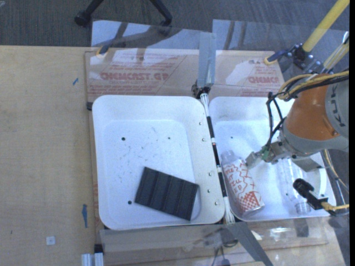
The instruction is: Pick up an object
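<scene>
The pincer (256, 158) sits low in the right bin (238, 111), a little right of the frame's centre, below the arm's orange band. Whether it is open or closed cannot be told, and nothing is seen in its hold.

Just beside its tip, to the lower left, lies a paper cup (243, 184), white with a red printed pattern. It rests on its side against the bin's left wall. Its long axis runs on a slant, from a pale greyish end at the upper left, nearest the pincer, to a red-edged end at the lower right, near the bin's front wall. Whether the pincer touches the cup is unclear.

Right of the cup lies a clear bottle-like thing (289, 176), hard to make out.

In the left bin (102, 112), toward its lower edge, a black ribbed slab (166, 193) lies flat and slightly tilted. Both bins stand on the pale wooden tabletop (39, 148).
</scene>
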`<act>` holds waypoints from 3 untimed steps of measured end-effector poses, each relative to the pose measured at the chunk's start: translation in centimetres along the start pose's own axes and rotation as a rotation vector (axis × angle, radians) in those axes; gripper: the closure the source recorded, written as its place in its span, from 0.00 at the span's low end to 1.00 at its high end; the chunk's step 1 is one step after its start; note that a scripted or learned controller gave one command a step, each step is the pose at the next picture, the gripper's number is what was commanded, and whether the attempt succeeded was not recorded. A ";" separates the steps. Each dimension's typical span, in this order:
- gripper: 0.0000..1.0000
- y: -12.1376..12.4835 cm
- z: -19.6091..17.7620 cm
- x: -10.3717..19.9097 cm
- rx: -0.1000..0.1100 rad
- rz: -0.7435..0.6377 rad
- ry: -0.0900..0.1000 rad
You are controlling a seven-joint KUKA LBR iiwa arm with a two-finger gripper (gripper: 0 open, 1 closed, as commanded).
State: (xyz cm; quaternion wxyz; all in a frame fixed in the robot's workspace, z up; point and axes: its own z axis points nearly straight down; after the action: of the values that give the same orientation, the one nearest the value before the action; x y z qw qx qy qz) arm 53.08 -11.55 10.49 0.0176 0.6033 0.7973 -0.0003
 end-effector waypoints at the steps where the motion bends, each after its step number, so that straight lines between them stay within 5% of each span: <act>1: 0.00 -2.5 -0.2 -0.9 0.022 0.165 0.023; 2: 0.00 1.0 -2.0 -5.1 0.027 0.270 0.047; 3: 0.00 5.7 0.6 -3.7 0.017 -0.067 0.026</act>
State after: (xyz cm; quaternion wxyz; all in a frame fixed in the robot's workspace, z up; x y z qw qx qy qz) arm 59.58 -13.52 10.16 0.0022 0.5764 0.8171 0.0002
